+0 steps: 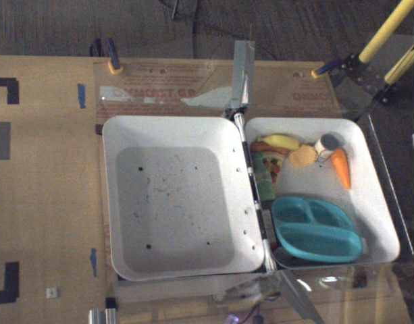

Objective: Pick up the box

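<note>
Two white bins sit side by side on the bench (44,201). The box (265,174), colourful and narrow, lies along the left wall of the right bin (379,201), beside a banana (279,141), a round biscuit (302,156), a carrot (340,167) and a teal divided plate (315,229). I cannot tell the end effector's state.

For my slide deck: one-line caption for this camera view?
Right bin holds a teal plate, carrot, banana and box; left bin beside it.
</note>
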Motion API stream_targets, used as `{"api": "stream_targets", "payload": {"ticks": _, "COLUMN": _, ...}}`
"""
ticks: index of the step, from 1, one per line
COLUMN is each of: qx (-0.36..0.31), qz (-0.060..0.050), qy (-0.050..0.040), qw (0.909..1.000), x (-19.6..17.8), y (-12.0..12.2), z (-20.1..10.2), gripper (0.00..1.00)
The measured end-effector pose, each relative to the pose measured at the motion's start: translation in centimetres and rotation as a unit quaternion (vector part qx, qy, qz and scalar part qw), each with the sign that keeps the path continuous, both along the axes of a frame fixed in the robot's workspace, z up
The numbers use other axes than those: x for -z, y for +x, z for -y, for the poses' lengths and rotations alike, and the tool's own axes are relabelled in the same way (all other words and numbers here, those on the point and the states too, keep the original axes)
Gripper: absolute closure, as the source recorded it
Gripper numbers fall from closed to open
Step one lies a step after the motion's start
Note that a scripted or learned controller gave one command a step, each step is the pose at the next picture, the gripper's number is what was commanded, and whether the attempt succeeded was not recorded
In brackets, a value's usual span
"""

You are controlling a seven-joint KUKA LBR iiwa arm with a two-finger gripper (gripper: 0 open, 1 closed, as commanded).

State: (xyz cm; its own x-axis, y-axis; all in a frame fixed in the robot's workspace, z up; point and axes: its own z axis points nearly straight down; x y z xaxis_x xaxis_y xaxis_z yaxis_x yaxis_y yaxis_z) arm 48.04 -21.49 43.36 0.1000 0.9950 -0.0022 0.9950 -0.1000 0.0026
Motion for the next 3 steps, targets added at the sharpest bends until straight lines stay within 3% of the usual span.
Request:
{"api": "stream_targets", "payload": {"ticks": 1, "qx": -0.002, "qz": 0.001, "qy": -0.0016, "qw": 1.0, "x": -1.1, "y": 0.2, "z": -0.1, "gripper": 1.0}}
{"api": "stream_targets", "payload": {"ticks": 2, "qx": -0.173, "qz": -0.001, "qy": 0.0009, "qw": 0.9849, "x": 21.3, "y": 0.0, "z": -7.3, "gripper": 1.0}}
{"api": "stream_targets", "payload": {"ticks": 3, "qx": -0.179, "qz": 0.0, "qy": -0.0002, "qw": 0.9839, "x": 0.4, "y": 2.6, "z": -6.7, "gripper": 1.0}}
